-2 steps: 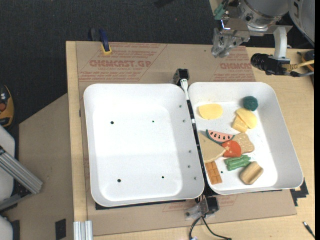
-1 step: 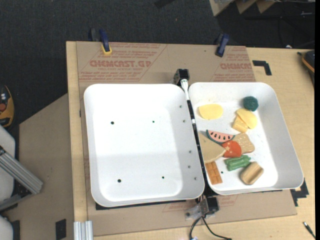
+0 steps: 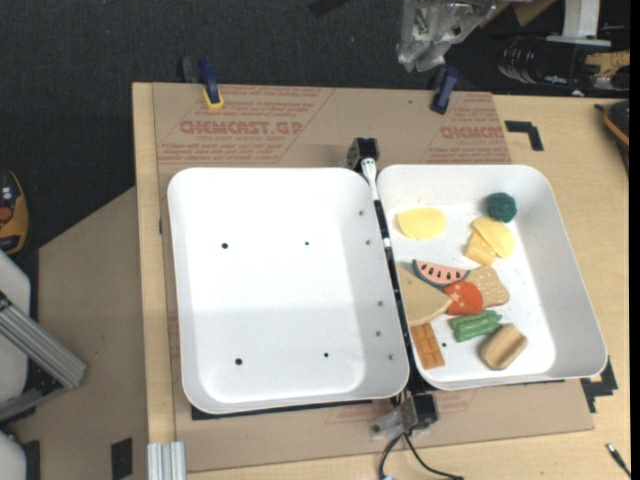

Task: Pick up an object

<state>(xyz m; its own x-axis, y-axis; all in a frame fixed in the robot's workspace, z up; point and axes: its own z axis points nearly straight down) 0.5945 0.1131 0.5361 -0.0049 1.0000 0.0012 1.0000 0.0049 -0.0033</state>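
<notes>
Hand (image 3: 425, 43) hanging above table's far edge, jaw state impossible to tell. Toy foods lying in right bin (image 3: 570, 298): watermelon slice (image 3: 440, 271), tomato (image 3: 464, 297), teal ball (image 3: 501, 206).

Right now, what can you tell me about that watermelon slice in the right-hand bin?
The watermelon slice looks like a small toy wedge: red flesh with dark seeds and a green rind along its curved lower edge. It lies flat near the middle of the right bin, left of a tan bread-like piece it seems to touch.
</notes>
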